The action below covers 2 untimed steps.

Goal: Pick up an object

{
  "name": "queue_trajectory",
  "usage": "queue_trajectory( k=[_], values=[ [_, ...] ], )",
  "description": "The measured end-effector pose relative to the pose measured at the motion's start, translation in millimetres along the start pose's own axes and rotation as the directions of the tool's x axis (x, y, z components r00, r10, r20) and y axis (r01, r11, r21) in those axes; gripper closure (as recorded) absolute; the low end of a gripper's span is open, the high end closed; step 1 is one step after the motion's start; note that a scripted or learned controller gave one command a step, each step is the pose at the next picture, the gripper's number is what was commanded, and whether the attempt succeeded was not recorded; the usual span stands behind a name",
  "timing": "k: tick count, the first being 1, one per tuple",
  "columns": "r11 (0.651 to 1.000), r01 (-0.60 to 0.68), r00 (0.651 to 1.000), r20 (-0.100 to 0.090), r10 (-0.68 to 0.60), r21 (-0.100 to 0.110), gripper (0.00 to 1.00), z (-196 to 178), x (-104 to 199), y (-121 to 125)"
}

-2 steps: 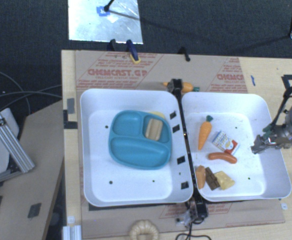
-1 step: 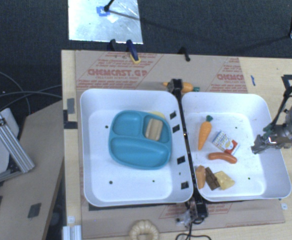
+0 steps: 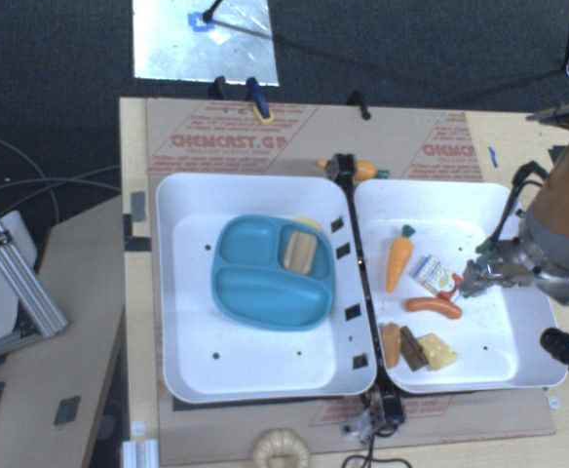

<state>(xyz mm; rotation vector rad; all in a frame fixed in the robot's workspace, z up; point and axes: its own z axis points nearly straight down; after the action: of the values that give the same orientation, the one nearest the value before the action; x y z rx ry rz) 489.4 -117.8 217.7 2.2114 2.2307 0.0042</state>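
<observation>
light: bright, even | shadows: soft | glare: foil sheet (image 3: 205, 25) | focus: slightly soft

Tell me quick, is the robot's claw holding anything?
Gripper: cannot be told. It sits in the right bin by the sausage and a small packet.

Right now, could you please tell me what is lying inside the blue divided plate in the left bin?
A tan, bread-like piece lies in the blue plate's upper right compartment, with something pale yellow behind it, partly covered. The other compartments look bare.
</observation>
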Motion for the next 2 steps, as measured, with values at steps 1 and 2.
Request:
queue_trajectory(
  k=[1,2],
  values=[
    [1.000,0.001,1.000,0.000,-0.001,-0.001,1.00,-12.8,52.3,13.2],
    [1.000,0.002,1.000,0.000,-0.002,0.000,1.00,-16.3,102.3,25.4]
  ],
)
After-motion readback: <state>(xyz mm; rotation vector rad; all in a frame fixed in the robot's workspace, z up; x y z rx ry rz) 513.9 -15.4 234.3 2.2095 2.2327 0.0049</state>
